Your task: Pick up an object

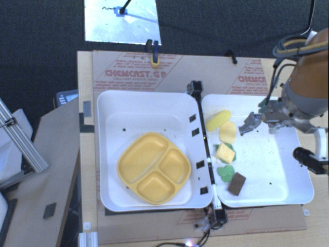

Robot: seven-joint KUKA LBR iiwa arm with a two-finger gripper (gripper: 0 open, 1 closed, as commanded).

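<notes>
The right bin holds several small items along its left side: a yellow corn-like piece, a pale yellow piece, a yellow block lying over a green piece, and a brown block. My gripper hangs over the right bin's upper middle, just right of the pale yellow piece. Nothing shows between its fingers, which look open.
The left bin holds a yellow three-compartment tray. A black divider with clips runs between the two bins. The arm's grey wrist and orange band stand over the right bin's far right corner.
</notes>
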